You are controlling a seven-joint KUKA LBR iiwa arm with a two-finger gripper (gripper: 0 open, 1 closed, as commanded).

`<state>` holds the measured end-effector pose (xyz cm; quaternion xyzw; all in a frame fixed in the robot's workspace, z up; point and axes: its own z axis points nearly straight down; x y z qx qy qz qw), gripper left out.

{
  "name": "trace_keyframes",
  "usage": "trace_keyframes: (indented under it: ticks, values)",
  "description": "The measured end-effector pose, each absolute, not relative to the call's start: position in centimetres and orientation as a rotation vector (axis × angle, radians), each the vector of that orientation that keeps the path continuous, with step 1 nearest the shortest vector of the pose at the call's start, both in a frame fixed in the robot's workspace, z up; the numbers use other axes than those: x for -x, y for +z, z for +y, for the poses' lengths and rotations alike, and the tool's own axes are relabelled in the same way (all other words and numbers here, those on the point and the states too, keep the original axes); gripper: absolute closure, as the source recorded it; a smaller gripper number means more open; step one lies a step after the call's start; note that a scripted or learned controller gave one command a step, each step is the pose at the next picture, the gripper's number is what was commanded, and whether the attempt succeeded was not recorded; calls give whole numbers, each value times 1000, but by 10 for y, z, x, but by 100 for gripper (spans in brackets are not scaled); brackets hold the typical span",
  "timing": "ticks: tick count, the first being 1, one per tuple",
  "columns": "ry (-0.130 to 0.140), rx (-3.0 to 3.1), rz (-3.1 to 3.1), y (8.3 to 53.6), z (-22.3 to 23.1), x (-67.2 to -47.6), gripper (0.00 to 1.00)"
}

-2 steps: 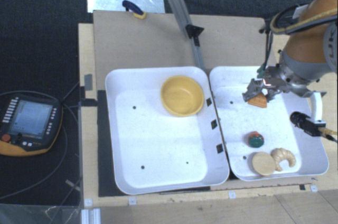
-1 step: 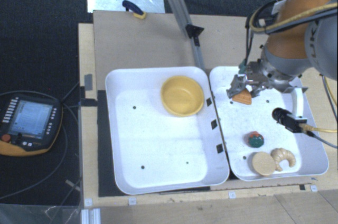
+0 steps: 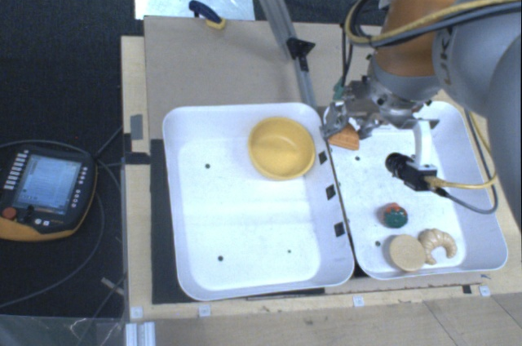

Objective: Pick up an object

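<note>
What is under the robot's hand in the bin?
An orange wedge-shaped piece pokes out beneath the gripper in the right bin. The gripper covers its upper part.

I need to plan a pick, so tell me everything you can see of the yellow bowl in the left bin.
The yellow bowl is round and shallow, plain pale yellow with a slightly darker rim, plastic by its look. It sits upright, opening upward, with nothing visible inside. It rests on the floor of the left bin, in the far right corner, close to the wall beside the right bin. Whether its rim touches that wall cannot be told. The hand is just to its right, apart from it.
</note>
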<state>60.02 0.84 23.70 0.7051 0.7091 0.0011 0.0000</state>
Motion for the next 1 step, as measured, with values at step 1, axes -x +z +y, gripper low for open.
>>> trace_keyframes:
  ticks: [1]
  values:
    - [2,-2216,2227,233,68,-610,100]
